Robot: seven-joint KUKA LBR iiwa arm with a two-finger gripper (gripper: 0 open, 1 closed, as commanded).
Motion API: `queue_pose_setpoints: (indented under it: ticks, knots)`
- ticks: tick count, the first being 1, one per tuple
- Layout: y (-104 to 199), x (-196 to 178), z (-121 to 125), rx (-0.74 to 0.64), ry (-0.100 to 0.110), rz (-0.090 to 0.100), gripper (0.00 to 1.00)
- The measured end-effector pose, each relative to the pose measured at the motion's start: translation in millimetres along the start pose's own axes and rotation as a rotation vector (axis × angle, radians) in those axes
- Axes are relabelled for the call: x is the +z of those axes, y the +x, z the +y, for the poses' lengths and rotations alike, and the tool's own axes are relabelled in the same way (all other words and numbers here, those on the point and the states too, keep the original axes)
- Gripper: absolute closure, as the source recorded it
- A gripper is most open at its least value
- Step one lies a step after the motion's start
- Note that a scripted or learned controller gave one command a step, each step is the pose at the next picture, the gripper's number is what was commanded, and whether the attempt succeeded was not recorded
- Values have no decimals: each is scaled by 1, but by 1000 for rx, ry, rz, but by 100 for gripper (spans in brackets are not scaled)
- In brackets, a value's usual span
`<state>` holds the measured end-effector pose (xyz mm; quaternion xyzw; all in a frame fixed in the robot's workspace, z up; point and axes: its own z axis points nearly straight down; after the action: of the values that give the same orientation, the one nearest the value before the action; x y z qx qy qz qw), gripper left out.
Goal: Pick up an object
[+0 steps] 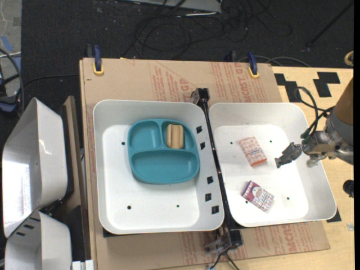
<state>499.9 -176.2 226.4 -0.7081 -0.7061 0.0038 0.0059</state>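
While the gripper (288, 155) hangs nearby, grip state unclear, pink packet (252, 151) lies flat, long axis near-vertical.

Both white bins, the left bin (112, 167) and the right bin (292, 167), look like smooth plastic with a soft sheen. The teal divided plate (160, 167) is matt plastic, and the block (175, 136) in it looks like pale wood. The two small packets (252, 151) (257, 196) appear printed and glossy. The worktop (169, 77) is matt brown cardboard.
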Motion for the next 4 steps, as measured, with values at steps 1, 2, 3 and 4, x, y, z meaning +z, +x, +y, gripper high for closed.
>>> queue_pose_setpoints:
  ticks: [1, 2, 3, 4]
  knots:
    - [1, -7, 3, -4, -13, -3, 0]
    - [-7, 51, -1, -1, -10, -2, 0]
    - [-2, 111, 6, -2, -9, -1, 0]
    - [-2, 133, 8, 1, -19, -5, 0]
